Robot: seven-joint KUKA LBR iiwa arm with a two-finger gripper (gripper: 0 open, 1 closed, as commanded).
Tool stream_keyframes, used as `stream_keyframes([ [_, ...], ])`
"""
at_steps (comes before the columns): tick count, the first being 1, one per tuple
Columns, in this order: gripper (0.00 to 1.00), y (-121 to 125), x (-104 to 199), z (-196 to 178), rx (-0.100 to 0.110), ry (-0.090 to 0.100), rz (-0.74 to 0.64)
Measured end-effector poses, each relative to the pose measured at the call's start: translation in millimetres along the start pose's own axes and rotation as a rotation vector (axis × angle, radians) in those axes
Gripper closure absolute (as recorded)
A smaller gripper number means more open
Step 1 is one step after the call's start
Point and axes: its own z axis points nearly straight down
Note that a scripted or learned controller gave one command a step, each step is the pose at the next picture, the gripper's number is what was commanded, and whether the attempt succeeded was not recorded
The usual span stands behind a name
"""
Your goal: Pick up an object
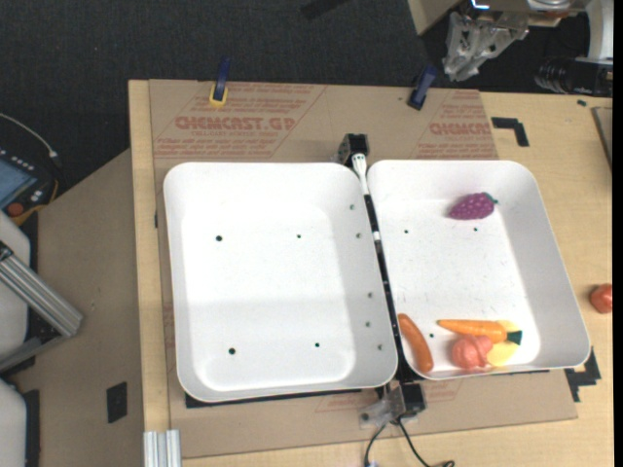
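We see the gripper [468, 54] high at the top of the view, beyond the far rim of the right bin [545, 232] and over the bench rather than over any object; nothing is between its fingers, and we cannot tell how far apart they stand, since they blur together against the dark background. We judge that it sits there because no pick has begun. The candidates all lie in the right bin. We count one grape bunch [472, 205] alone near the far side, well apart from the rest, which would leave room around it for a grasp. Along the near edge we count one sausage [416, 343] by the wall next to the left bin [195, 280], one carrot [471, 328], one pink lump [469, 354] and one yellow piece [500, 355], the last three touching or nearly so, which we think makes them harder to take singly. One orange thing [602, 299] rests outside, on the bench [292, 115]. We count two bins and two clamps [220, 83] at the bench's far edge.
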Motion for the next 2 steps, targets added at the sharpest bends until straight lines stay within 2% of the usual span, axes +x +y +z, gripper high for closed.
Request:
stream_keyframes([
  [1, 1.0, -0.1, 78.6, 6.0, 0.0, 0.002, -0.005],
  [2, 1.0, -0.8, 103.1, 121.5, 0.011, -0.001, 0.001],
])
